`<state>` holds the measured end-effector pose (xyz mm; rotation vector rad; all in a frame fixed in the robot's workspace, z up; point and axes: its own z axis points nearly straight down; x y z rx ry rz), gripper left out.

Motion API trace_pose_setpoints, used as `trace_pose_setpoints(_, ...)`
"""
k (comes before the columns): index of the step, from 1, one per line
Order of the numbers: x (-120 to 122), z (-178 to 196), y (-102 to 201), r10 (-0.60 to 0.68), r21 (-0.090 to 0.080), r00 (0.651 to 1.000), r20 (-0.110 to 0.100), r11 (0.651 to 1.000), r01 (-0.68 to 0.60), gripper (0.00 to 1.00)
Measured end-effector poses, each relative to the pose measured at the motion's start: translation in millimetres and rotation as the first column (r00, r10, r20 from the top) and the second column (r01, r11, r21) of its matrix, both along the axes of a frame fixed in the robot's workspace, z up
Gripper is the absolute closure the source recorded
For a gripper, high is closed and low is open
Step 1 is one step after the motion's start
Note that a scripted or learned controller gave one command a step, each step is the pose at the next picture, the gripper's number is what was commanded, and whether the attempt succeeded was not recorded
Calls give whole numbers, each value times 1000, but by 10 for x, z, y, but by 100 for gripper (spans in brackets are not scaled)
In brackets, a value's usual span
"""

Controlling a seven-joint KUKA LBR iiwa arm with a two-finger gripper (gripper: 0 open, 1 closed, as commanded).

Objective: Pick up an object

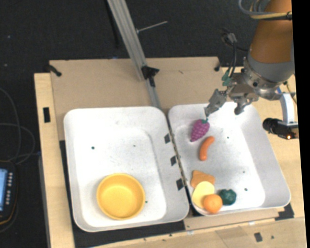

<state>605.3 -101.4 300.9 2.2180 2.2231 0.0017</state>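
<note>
Right, the arm (pixel 268 30) comes in from the right w/ its orange band up top, and the gripper (pixel 228 104) hangs over the far part of the right bin (pixel 250 146). Fingers (pixel 214 102) are spread wide, one toward the left, the other toward the right, w/ bare bin floor showing between them. Nothing sits in the gap, so it has hold of nothing.

Just below the left fingertip lie the purple grapes (pixel 199 129); whether tip and grapes touch I can't tell. Beside the grapes, a bit nearer, lies an orange carrot (pixel 205 147), tilted, apart from the grapes. At the near left corner of the same bin there's a cluster: an orange wedge (pixel 201 177), a pale yellow disc (pixel 202 191), an orange ball (pixel 213 203) and a dark green piece (pixel 228 196), all packed close or touching.

Left bin (pixel 108 134) holds a yellow bowl (pixel 120 196), upright, in its near part, well apart from the gripper. A metal pole (pixel 131 41) slants down toward the gap btw the bins.
</note>
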Motion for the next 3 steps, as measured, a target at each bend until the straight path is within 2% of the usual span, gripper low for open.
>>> trace_pose_setpoints(1,0,1,0,-1,0,1000,0,1000,1,0)
trace_pose_setpoints(2,-56,-443,22,-3,-2,1000,-4,1000,3,0)
trace_pose_setpoints(3,-51,-1075,39,-4,-1,1000,-7,1000,4,0)
